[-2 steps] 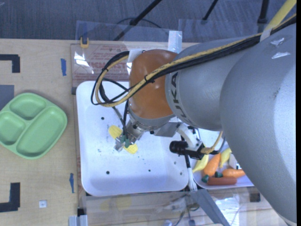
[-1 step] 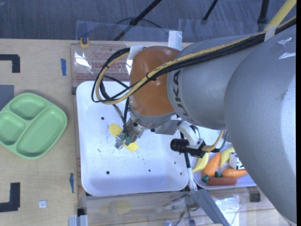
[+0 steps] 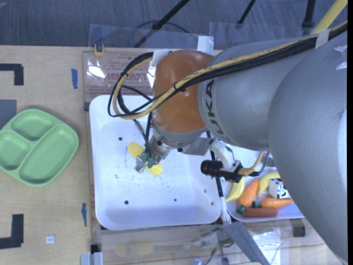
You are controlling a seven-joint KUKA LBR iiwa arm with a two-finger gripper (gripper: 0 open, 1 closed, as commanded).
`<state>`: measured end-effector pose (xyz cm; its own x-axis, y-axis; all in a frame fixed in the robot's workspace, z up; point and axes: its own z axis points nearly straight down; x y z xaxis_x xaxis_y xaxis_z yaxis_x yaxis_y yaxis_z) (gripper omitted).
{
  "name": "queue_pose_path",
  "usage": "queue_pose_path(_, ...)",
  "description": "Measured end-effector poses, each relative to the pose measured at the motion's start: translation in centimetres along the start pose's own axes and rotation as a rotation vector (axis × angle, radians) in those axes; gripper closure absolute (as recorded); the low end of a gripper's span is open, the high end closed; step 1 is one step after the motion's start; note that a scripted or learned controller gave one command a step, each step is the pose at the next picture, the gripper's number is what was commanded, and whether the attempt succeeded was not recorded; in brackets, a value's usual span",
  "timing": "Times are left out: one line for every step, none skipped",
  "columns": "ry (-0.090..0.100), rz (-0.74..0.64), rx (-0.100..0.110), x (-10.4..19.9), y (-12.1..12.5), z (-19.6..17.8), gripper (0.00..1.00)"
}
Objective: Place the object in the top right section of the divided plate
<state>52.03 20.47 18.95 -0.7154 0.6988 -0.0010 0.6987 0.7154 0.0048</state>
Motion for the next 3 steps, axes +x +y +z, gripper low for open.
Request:
queue_pose_path(-0.002, 0.000, -0.003, 0.0, 0.1, -1.0, 1.00)
queue_pose_path(0.001, -0.143, 0.003, 3.2, -2.2, 9.5, 1.00)
queue_pose_path(0.000, -0.142, 0.000, 3.1, -2.1, 8.6, 1.00)
